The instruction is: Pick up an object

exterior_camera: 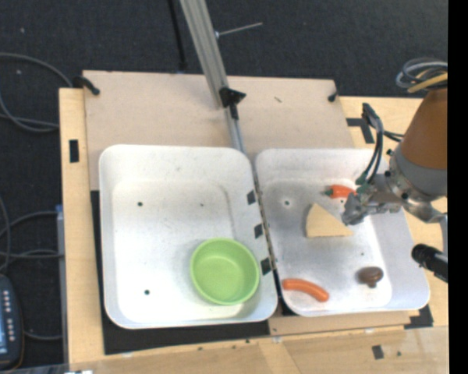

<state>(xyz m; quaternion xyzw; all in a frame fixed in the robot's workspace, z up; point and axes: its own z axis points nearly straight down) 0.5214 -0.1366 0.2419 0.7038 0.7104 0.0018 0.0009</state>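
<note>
A pale yellow wedge [326, 224], shaped like a slice of cheese, lay flat near the middle of the right bin [296, 174], right of frame centre. The end effector [354, 208] hung just at the wedge's upper right corner, so close that contact could not be told apart from nearness; whether it was apart or together could not be told either, since the grey metal blurred into one mass. A small orange-red piece [342, 191] sat just above and to the left of the end effector, touching or nearly touching it in the picture.

The grey arm [421, 179], with its orange band [430, 131], came in from the right edge of the frame, black cables curling above the wrist.

Lower in the same bin, an orange carrot-like stick [305, 288] lay near the bottom left corner, and a small brown lump [370, 274] rested toward the lower right, well apart from the wedge.

The left bin [140, 178] held a lime-green bowl [225, 270] upright in its lower right corner, close to the wall between the two bins.

Both bins sat on the tan counter [179, 107]. A silver aluminium rail [207, 41] slanted down from the top of the frame toward the gap between the bins.
</note>
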